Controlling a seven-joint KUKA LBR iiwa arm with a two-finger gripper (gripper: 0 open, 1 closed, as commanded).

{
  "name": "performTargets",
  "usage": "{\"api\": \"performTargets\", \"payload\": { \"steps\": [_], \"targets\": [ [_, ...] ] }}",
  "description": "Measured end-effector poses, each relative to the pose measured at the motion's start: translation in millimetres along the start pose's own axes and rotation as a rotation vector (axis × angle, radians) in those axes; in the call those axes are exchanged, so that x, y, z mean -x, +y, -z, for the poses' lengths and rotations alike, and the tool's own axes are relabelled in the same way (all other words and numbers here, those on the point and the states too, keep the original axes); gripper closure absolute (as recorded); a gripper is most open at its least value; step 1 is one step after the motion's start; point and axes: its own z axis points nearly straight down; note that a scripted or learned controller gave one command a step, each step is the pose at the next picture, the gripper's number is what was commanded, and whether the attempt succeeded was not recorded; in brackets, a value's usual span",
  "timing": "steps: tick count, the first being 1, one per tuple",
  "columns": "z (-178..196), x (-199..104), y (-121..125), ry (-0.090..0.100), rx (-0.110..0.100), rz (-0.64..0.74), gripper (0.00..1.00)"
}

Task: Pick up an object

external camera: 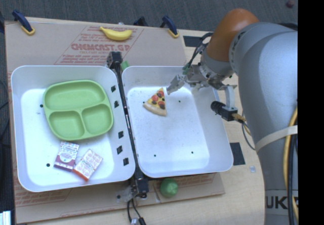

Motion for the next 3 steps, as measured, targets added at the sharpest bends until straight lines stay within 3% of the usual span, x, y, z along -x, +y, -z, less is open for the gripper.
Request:
{"api": "performTargets", "payload": {
  "steps": [1, 2, 3],
  "targets": [
    [11, 0, 1, 0.000, 0.001, 0.003, 1.00],
    [11, -1, 1, 0.001, 0.000, 0.004, 0.00],
    [-12, -3, -79, -0.002, -0.003, -0.004, 0.00]
  ]
}}
